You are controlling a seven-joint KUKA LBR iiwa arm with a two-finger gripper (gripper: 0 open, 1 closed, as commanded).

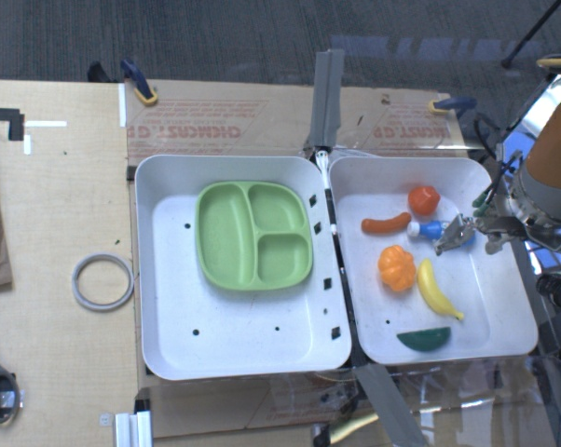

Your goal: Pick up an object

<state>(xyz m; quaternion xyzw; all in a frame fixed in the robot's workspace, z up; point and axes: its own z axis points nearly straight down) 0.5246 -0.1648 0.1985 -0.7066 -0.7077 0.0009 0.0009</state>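
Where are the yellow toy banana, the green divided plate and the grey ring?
Yellow toy banana (438,290), camera view, mid-body.
Green divided plate (226,236), camera view, long left compartment.
Grey ring (78,274), camera view, left rim.

A pale wooden table (57,212) fills the left side, with brown cardboard (225,124) laid along its far edge. Beyond the table lies dark grey carpeted floor (215,21), evenly lit.
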